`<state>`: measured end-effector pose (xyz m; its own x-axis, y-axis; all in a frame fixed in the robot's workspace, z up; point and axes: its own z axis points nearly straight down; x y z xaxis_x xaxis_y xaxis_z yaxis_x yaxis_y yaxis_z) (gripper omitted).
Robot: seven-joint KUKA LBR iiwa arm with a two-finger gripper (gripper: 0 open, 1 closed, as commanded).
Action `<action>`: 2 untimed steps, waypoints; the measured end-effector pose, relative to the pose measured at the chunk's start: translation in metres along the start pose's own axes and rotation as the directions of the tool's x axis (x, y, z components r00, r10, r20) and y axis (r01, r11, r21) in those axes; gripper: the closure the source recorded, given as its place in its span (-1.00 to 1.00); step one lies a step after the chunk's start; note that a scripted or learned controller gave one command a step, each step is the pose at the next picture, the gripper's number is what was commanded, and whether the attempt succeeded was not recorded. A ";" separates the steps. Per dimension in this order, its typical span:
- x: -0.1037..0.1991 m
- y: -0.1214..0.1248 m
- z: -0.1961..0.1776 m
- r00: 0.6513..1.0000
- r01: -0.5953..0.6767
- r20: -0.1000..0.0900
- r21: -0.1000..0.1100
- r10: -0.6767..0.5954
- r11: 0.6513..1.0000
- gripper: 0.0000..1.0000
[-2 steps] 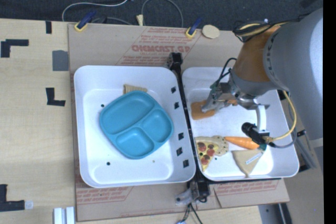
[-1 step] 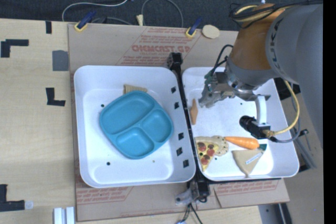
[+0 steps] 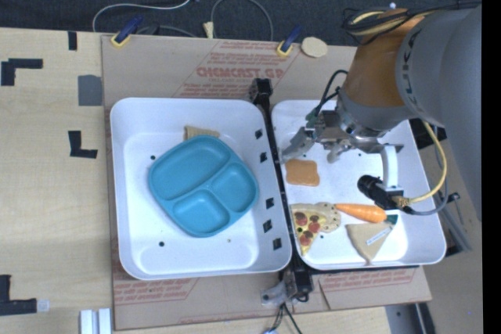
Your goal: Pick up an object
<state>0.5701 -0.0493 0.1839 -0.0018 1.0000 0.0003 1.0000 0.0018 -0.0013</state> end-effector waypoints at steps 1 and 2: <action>-0.047 0.022 0.074 1.000 -0.004 0.002 0.003 0.004 1.000 -1.00; -0.045 0.016 0.099 1.000 -0.001 0.002 -0.002 0.001 1.000 -1.00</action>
